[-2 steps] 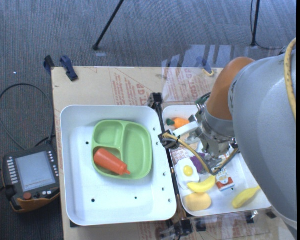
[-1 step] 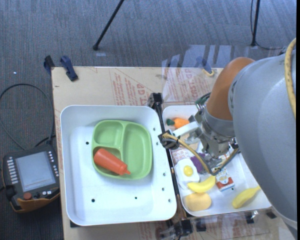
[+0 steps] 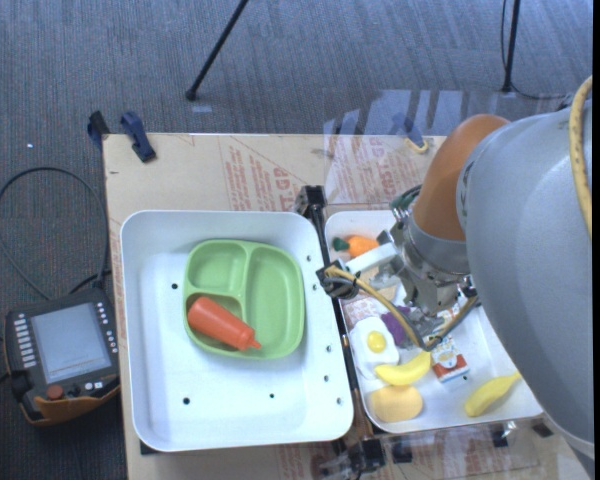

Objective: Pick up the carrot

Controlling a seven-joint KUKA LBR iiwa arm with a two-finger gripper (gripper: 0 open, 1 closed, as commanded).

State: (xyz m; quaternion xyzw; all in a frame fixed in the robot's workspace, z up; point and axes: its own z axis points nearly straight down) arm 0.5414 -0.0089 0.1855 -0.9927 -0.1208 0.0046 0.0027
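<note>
Camera view gives me the carrot (image 3: 361, 245) in the right bin (image 3: 520, 400), near its far left corner: a small orange piece with a green top, lying flat. It sits just to the left of the pincer (image 3: 427, 320) and farther from me, and the two are apart.

I see the pincer low over the middle of the same bin, under the orange band (image 3: 448, 196) of the arm (image 3: 535, 258). The wrist and its cables cover the fingers, so I cannot tell how wide they stand or whether they have hold of anything.

Just left of the pincer and a little nearer lies a fried egg toy (image 3: 374, 340), and nearer than that a yellow banana (image 3: 404, 370) touching a pale orange piece (image 3: 396, 403). Close beside the pincer on the near side is a small red and white box (image 3: 448, 364). To the right and nearer rests a yellow piece (image 3: 491, 395).

Well to the left of the pincer, the left bin (image 3: 160, 408) holds a green divided plate (image 3: 280, 283), and a red ketchup bottle (image 3: 221, 324) lies on its side in the near left compartment. Far left, on the floor, I see the teach pendant (image 3: 64, 348).
</note>
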